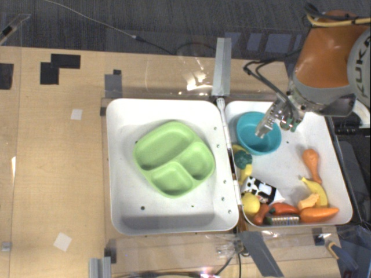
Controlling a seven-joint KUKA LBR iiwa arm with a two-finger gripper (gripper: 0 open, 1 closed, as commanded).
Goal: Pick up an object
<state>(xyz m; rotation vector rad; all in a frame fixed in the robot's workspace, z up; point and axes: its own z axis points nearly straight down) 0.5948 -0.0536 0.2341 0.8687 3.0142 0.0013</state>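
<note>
teal bowl point(257, 135) sits in the right bin point(330, 155), directly beneath the claw point(270, 126), whose fingers are spread apart over its rim, gripping nothing.

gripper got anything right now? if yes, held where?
Cannot be told. The gripper hangs over the blue bowl in the right bin, near its rim, but no object shows between its fingers.

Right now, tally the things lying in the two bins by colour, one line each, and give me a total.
Green: 1, the divided plate in the left bin.
Blue/teal: 2, the bowl and a small teal piece.
Yellow: 3, lemon, banana, a piece by the divider.
Orange: 2, carrot, drumstick.
Red: 1, a piece.
Black-and-white: 1, toy.
Total: 10; the front pile may hide more.
</note>
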